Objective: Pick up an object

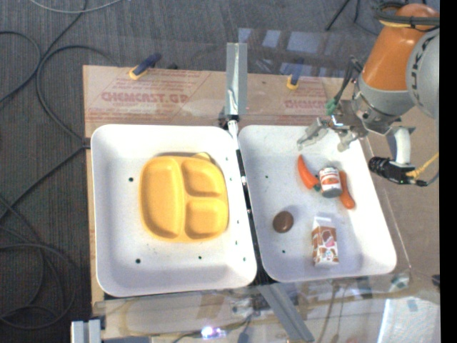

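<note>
Camera view. Landmark: the right-hand shallow white plastic bin (378,259).

- Tool (330,133), two grey fingers on the grey arm with the orange band: hanging over the landmark bin's far edge, fingers spread apart and gripping nothing, judged poised for a descent onto the cluster just below it.
- Candidate items, all lying loose inside the landmark bin, probably scattered there for picking: two small orange carrot-shaped pieces (307,171), flanking a small silver can with a red label (329,181) in the upper middle; a round dark-brown ball (283,221) toward the bin's left; a small white-and-brown printed carton (324,243) toward its near side. Their printing is too small to read.
- Left-hand shallow white plastic bin (107,263), adjoining the landmark: carrying a yellow plastic compartment tray (184,196).
- Cardboard sheet (143,98) lying on the bench beyond both bins: red lettering, seemingly "CHEMCAST", uncertain.
</note>
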